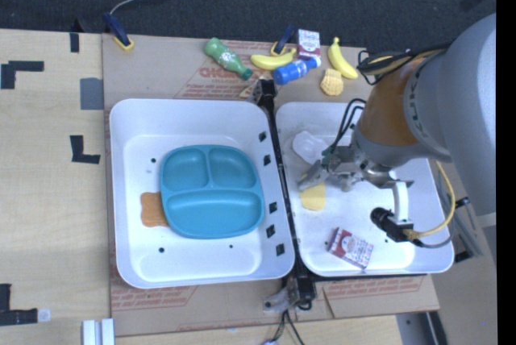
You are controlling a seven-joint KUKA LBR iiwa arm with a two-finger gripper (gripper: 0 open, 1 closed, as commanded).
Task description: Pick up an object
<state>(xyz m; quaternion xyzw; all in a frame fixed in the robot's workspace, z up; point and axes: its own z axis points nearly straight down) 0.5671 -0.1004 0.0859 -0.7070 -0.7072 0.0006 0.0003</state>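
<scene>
**Arm reaches into right bin above yellow piece**

A small yellow object [314, 197] lies on the floor of the right bin [427, 259], near its left wall, with a clear, crumpled plastic item [307, 146] just behind it. The gripper [316, 173] hangs between the two, its metal fingers [310, 176] pointing left and down toward the yellow piece; whether the jaws are parted or closed cannot be told, and nothing is seen clamped in them. A red-and-white packet [351, 247] rests near the bin's front edge. The grey arm [451, 101], with its orange band, enters from the right, cables looping off its wrist. In the left bin [129, 174] a blue divided plate [213, 191] sits over part of an orange slab [151, 209]. Beyond the bins, on the tabletop [48, 174], lie a green bottle [227, 57], two toy bananas [272, 60], a blue bottle [292, 72], a small carton [309, 42] and a yellow corn-like toy [331, 81].
</scene>
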